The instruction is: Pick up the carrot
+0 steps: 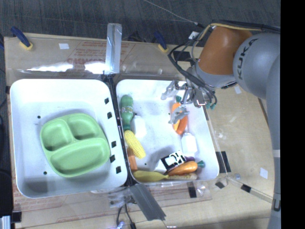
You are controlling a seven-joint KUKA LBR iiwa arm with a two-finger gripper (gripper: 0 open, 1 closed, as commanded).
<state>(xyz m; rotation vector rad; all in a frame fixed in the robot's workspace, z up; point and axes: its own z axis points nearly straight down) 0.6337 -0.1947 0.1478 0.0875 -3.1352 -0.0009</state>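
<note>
While the gripper (182, 98) hangs over the upper-right part of the right bin (157, 87), the carrot (180, 120) sits directly under it, orange, long axis running roughly top to bottom, its upper end right up against the claw's metal. Can't tell how far the claw is open, nor whether it actually has hold of the carrot: the metal parts and cables at the wrist overlap the carrot's top end too much to read.

Just below the carrot lies a white bottle (189, 145), touching or nearly so. Further down, along the bin's bottom wall, there's an orange veg w/ a green tip (184, 167), a black-and-white item (172, 160) just above it, and a yellow banana (148, 176) to its left. Near the bin's left wall: a green cucumber (126, 108) at top, a small white piece (139, 127) beside it, a corn cob (135, 144) below, then a small orange bit (132, 162).

Left bin (24, 104) holds 1 green plate (75, 143) w/ 3 compartments, approx. centred, well apart from the carrot.

Arm (252, 61) comes in from the right, orange band above the wrist, grey link behind it. A metal post (114, 46) stands at the top between the 2 bins; 2 blue clips (22, 38) sit on the bench's far edge.
</note>
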